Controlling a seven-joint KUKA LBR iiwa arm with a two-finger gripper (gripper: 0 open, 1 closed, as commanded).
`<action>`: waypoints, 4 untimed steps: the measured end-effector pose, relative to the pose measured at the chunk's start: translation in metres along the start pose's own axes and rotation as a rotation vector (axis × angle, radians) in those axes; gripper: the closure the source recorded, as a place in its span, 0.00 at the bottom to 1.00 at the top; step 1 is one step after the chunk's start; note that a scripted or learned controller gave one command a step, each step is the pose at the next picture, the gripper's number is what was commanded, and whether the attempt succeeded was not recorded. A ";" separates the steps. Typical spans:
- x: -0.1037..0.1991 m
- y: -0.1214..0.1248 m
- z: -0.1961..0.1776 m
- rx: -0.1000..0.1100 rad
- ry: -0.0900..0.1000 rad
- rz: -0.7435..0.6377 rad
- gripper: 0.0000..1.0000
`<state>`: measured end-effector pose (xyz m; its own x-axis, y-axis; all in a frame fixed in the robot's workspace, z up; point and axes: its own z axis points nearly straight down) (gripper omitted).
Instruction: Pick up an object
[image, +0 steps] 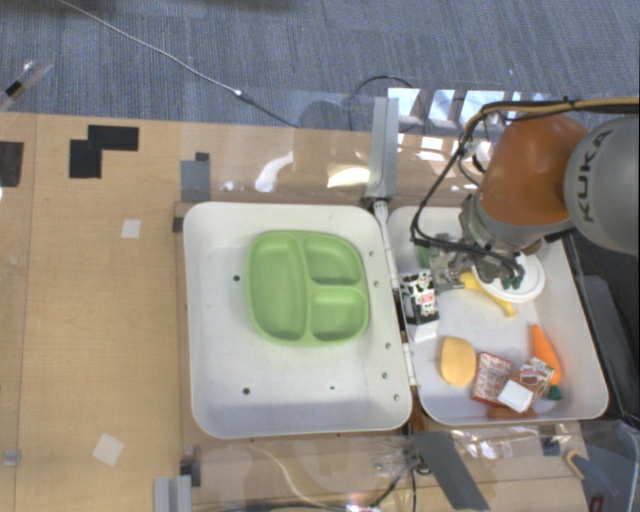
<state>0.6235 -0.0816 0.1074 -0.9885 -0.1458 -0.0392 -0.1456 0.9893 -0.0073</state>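
Note:
My arm, with its orange band (530, 170), reaches over the back of the right bin (590, 400). The gripper (450, 270) hangs below the wrist near the bin's left wall, mostly hidden by the arm. Just beneath it to the left lies a small black and white item (421, 299). A yellow banana-like piece (492, 293) and a white disc (520, 283) sit partly under the wrist. Nearer the front lie a yellow oval (457, 361), a carrot (545, 351), a red packet (491, 378) and a white block (516, 397).
The left bin (220, 400) holds a green divided plate (306, 286). A raised divider (395, 310) separates the two bins. Cables (440, 190) loop from the arm over the right bin's back edge.

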 end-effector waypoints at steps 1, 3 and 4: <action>0.009 -0.069 -0.059 -0.006 0.024 -0.277 1.00; -0.004 -0.032 0.006 -0.011 0.023 -0.411 0.00; 0.019 -0.004 0.015 0.000 0.022 -0.247 0.00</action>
<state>0.6057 -0.0886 0.0912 -0.9237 -0.3829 -0.0144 -0.3827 0.9238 -0.0139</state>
